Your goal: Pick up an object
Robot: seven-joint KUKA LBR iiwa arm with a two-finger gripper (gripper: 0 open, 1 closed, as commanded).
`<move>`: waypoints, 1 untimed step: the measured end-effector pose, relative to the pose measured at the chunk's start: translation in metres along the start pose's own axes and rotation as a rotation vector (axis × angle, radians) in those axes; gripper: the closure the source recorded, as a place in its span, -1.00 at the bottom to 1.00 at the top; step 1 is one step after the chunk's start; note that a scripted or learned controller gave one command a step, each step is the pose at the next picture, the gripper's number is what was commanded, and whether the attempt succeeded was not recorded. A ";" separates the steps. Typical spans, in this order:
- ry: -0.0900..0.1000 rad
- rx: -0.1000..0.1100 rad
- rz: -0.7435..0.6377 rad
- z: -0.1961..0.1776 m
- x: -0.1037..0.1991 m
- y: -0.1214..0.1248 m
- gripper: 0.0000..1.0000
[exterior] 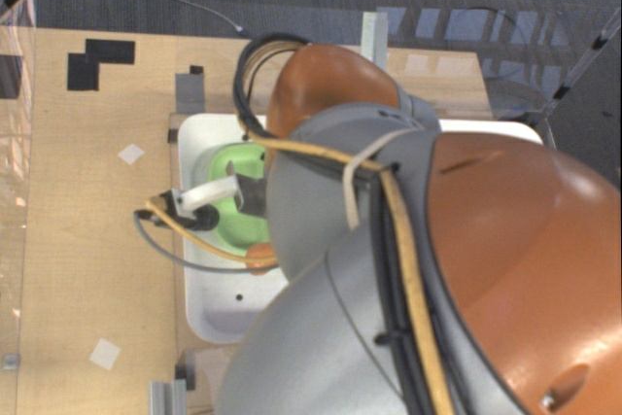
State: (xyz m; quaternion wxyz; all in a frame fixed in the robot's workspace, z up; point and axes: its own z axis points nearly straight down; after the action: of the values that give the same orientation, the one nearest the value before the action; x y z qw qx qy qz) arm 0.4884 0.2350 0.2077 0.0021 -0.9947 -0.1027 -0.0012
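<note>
My arm (418, 248) fills most of the camera view, grey with orange sections, reaching over the left white bin (209, 306). Under its wrist lies a bright green object (233, 165) inside that bin, mostly covered by the arm. An orange-brown object (260, 257) peeks out at the arm's lower edge. The gripper itself is hidden beneath the wrist body, somewhere over the green object.
A white connector with black and yellow cables (180, 209) juts left past the bin's rim. The right bin's rim (496, 126) shows behind the arm. The wooden bench (87, 238) lies bare to the left, with black markers (97, 61) at the back.
</note>
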 end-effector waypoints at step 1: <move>-0.003 -0.003 0.005 0.012 -0.002 0.001 1.00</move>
State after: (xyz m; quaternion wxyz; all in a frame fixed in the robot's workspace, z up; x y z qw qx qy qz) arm 0.4870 0.2339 0.1953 0.0003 -0.9949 -0.1004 0.0003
